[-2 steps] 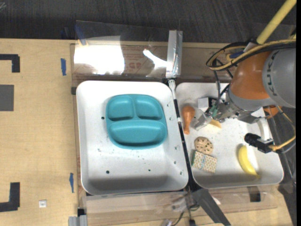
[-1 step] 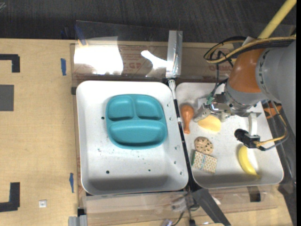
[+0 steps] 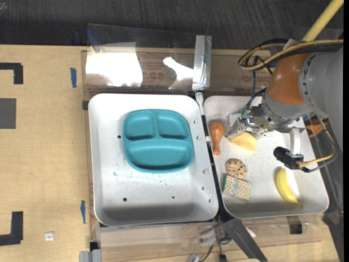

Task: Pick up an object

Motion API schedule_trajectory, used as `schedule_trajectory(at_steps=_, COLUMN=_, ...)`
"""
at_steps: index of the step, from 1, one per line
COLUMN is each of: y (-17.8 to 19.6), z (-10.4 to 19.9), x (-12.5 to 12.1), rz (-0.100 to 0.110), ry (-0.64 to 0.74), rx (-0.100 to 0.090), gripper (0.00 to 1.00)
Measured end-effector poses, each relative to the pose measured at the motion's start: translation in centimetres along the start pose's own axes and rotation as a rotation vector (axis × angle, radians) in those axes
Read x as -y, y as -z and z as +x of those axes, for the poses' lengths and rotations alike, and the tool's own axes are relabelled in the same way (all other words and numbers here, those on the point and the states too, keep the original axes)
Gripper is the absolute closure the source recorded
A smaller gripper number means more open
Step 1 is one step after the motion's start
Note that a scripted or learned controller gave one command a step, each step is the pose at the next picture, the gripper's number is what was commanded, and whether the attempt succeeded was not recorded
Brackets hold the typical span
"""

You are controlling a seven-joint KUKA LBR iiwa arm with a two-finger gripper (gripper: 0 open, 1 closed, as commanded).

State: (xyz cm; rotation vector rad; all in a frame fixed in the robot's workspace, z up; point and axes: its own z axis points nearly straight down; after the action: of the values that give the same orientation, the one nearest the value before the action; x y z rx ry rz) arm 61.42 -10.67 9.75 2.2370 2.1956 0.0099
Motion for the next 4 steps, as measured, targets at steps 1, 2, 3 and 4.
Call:
schedule_trajectory(at_steps=1, y=-1.0, z=0.1, x=-0.7, rz=0.003, ry=0.172, rx=0.001, gripper=1.0)
schedule_trajectory(at_steps=2, y=-1.1, z=0.1, x=-0.7, rz=0.004, ry=0.172, rx=0.0, gripper=0.0)
schedule_trajectory(at_steps=3, y=-0.4, z=-3.9, x=-3.6, rz=0.072, ry=0.243, rx=-0.026, gripper=0.0)
schedule_trajectory(at_steps=4, y=1.3, z=-1.1, x=1.2, rz=0.01, ry=0.393, rx=-0.003, gripper=0.0)
